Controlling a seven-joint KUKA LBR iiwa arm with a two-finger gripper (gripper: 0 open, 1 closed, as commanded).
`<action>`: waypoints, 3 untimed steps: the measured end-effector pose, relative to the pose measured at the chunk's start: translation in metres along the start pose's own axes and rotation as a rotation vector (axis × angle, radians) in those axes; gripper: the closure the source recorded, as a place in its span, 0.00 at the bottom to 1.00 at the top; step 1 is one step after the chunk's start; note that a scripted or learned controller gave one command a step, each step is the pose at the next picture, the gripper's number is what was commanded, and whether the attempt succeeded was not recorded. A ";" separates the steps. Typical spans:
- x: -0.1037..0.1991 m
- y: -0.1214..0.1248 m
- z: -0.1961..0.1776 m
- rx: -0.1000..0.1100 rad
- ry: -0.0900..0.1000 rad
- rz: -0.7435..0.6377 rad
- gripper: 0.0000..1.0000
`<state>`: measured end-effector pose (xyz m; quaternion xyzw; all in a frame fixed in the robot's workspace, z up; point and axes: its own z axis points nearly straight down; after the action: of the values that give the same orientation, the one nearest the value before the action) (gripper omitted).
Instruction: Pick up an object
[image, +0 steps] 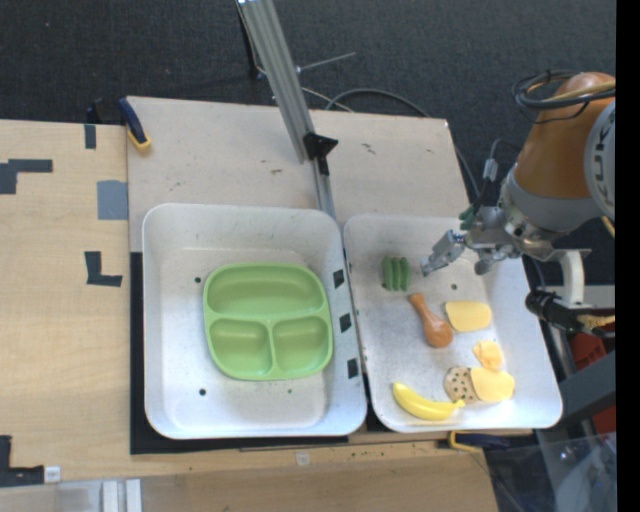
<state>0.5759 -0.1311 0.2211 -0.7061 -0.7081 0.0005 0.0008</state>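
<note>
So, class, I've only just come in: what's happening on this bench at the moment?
A grey and orange robot arm reaches in from the right, its pincer hanging over the right bin near a small green ridged piece. Nothing sits between its fingers. That bin also holds a yellow banana, an orange-brown piece, yellow bits and a cookie. The left bin holds a green divided plate.
</note>
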 end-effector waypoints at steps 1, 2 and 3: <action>0.000 0.000 0.000 0.000 0.000 0.001 0.00; 0.000 -0.008 0.063 0.006 0.000 0.001 0.00; 0.001 -0.017 0.110 0.006 0.000 0.002 0.00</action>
<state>0.5589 -0.1297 0.1114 -0.7067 -0.7075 0.0025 0.0029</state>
